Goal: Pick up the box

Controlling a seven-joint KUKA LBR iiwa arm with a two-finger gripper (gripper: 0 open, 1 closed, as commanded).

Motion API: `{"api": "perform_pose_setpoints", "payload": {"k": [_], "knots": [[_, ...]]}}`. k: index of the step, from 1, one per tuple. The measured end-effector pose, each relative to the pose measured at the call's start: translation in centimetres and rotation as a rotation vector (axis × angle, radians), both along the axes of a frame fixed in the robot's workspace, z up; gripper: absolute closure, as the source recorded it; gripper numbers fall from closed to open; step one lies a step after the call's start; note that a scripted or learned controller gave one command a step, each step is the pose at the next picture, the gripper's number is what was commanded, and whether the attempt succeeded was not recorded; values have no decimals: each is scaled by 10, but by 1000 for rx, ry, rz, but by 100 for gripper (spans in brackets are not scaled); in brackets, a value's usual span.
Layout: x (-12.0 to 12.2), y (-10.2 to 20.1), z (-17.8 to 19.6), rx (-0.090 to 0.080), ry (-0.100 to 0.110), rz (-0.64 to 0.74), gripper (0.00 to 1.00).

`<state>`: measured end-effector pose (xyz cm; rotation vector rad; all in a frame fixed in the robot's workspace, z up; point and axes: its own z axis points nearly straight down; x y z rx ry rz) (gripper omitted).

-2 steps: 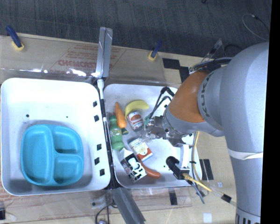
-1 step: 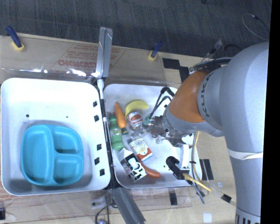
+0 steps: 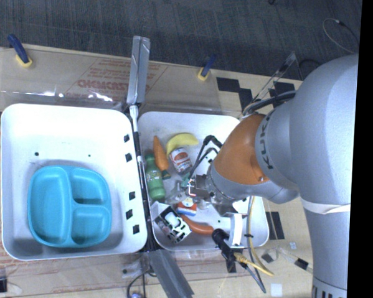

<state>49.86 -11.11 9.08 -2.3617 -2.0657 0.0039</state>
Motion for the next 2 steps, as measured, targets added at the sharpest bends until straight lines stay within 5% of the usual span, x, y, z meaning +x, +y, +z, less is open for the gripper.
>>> {"api": "perform_pose_setpoints", "payload": {"k": [1,2], "knots": [[0,1,9,-1,0,6,100],[14,69,100,1,-1,-43,100]]}}
